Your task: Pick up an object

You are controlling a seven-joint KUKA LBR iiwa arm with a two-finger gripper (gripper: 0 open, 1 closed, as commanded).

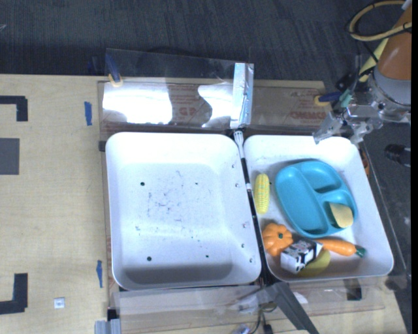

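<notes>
Wooden bench [46, 215], two white bins [124, 215]; tool [339, 127] grip state unclear, possibly blurred.

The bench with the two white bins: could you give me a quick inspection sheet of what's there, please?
Surface: wooden bench with black corner marks and bits of blue tape.
Job's things: right bin holds a blue divided plate, corn cob, small pumpkin, carrot and a black-and-white block; a pale yellow piece lies on the plate.
Clutter: left bin shows only scuffs and small dark specks.
Grippers: pincer hovers over the right bin's far corner, holding nothing visible.
Cables: yellow loop at the top right.
Surroundings: clear plastic sheet behind the bins; dark floor.
</notes>
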